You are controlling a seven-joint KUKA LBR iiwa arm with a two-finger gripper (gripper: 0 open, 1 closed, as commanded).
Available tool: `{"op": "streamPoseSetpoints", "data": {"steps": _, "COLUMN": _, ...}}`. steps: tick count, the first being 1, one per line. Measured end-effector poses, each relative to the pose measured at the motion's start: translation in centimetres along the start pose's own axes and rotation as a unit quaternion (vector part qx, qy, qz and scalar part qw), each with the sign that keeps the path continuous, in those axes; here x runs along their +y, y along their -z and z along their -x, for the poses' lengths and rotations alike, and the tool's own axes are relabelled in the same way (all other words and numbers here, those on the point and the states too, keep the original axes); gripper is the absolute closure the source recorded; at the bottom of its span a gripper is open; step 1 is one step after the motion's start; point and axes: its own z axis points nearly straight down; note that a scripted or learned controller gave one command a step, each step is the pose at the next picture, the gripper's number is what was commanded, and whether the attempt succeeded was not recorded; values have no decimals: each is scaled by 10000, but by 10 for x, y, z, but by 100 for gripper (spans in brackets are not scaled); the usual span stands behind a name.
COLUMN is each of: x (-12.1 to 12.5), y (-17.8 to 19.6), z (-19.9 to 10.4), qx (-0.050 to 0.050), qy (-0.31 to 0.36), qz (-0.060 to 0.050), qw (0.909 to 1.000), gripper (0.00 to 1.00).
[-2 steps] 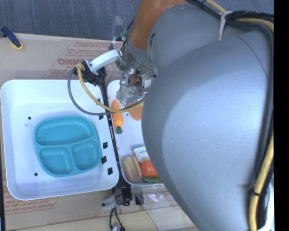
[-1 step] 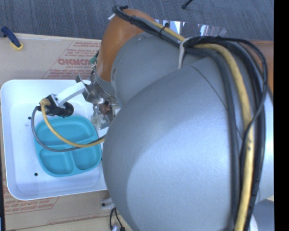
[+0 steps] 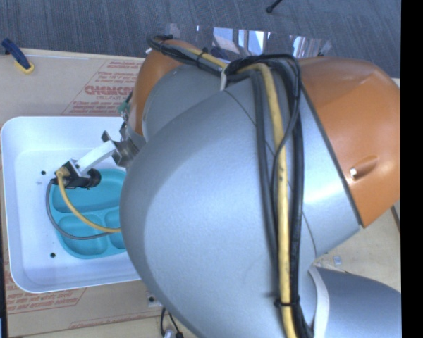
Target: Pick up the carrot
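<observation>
The arm (image 3: pixel 268 210) reaches low over the left bin (image 3: pixel 21 210), above a blue tray (image 3: pixel 84 238); this looks like the approach. The carrot probably lies hidden beneath its bulk. Whether the jaws are released or clenched cannot be told. Next, they must settle around the carrot.

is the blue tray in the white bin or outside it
Inside: the blue tray lies on the floor of the white bin, within its walls; the arm hides its right part.
</observation>
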Motion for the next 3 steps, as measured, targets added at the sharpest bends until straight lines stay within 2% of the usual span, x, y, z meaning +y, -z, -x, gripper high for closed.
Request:
{"op": "streamPoseSetpoints", "data": {"steps": 1, "x": 44, "y": -66, "z": -47, "qx": 32, "qy": 2454, "qz": 0, "qw": 9694, "gripper": 100}}
{"op": "streamPoseSetpoints", "data": {"steps": 2, "x": 41, "y": -58, "z": -46, "qx": 1, "qy": 2507, "qz": -29, "qw": 9681, "gripper": 100}}
{"op": "streamPoseSetpoints", "data": {"steps": 3, "x": 82, "y": 8, "z": -37, "qx": 59, "qy": 1957, "qz": 14, "qw": 9806, "gripper": 100}}
